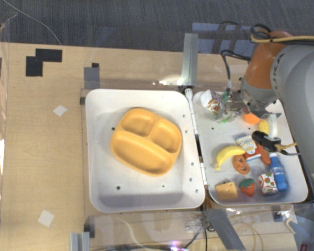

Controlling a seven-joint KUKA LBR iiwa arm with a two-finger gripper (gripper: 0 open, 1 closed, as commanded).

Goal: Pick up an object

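The right bin holds several small toys. My gripper is low over its far left corner, reaching in from the right under the orange band of the arm. Just left of the gripper lies a crumpled white wrapper with red print, and something green sits right beneath it. An orange piece lies to its right. Closer to the front are a banana, a pretzel, a cheese wedge, a strawberry, a small can and a blue bottle.
The left bin carries a yellow divided plate in its middle. A metal post stands behind the wall between the bins. The grey arm body covers the right bin's far right corner.
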